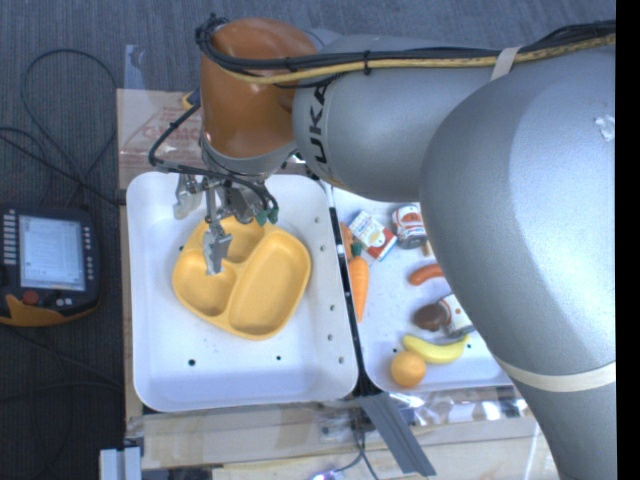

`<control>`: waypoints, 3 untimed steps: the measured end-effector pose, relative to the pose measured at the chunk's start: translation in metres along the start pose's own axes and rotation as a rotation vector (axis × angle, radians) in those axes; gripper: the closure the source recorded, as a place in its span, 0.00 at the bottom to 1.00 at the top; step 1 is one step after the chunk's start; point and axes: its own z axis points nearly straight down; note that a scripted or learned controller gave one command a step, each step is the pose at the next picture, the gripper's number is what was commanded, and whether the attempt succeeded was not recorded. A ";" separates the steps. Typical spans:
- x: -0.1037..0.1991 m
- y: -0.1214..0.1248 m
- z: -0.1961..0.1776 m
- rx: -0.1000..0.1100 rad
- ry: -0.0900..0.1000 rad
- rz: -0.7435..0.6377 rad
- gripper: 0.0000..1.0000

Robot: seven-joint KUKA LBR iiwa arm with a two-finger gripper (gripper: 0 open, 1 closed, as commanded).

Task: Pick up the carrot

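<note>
Camera view | step: approach, carrot (358,280) not yet grasped, lying at right bin's (480,373) left wall | hand (214,253) over yellow dish (262,286) in left bin (160,368), grip state unclear | next: cross right, descend on carrot

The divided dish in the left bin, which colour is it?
Yellow dish, seen in the camera view.

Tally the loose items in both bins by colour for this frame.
Yellow: 2, divided dish, banana
Orange: 2, carrot, orange fruit
Red: 3, carton, can, sausage
Brown: 1, brown piece
Total: 8
</note>
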 end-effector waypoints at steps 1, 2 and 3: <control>-0.041 -0.003 -0.126 0.002 -0.008 -0.095 0.00; -0.001 0.008 0.017 -0.001 0.018 -0.193 0.00; -0.041 -0.004 -0.132 0.004 -0.008 -0.162 0.00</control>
